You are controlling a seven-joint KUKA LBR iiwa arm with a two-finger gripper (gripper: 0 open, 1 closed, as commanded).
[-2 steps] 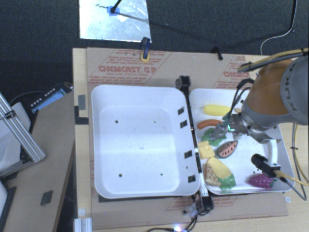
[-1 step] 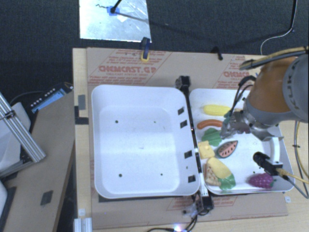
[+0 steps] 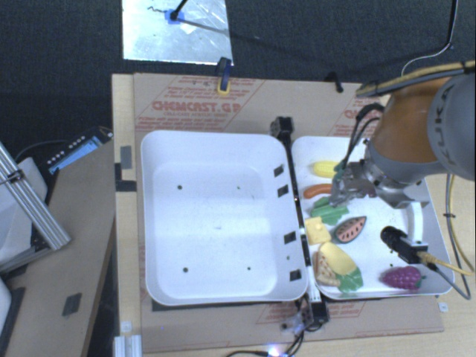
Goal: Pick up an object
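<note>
A small orange sausage point(image 3: 317, 190) lies in the right-hand bin point(image 3: 439, 292), just left of the gripper point(image 3: 343, 190) and close to touching it, its long axis running nearly level across the view, ends pointing left toward the divider and right under the wrist. A green toy point(image 3: 329, 213) sits directly below the gripper, tilted up to the right; a yellow banana point(image 3: 324, 169) lies just above, also lengthwise across. Farther below rest a watermelon slice point(image 3: 349, 229), a corn cob point(image 3: 336, 265) and purple grapes point(image 3: 401, 277). Whether the gripper is spread or closed cannot be told; nothing is visibly held.
</note>
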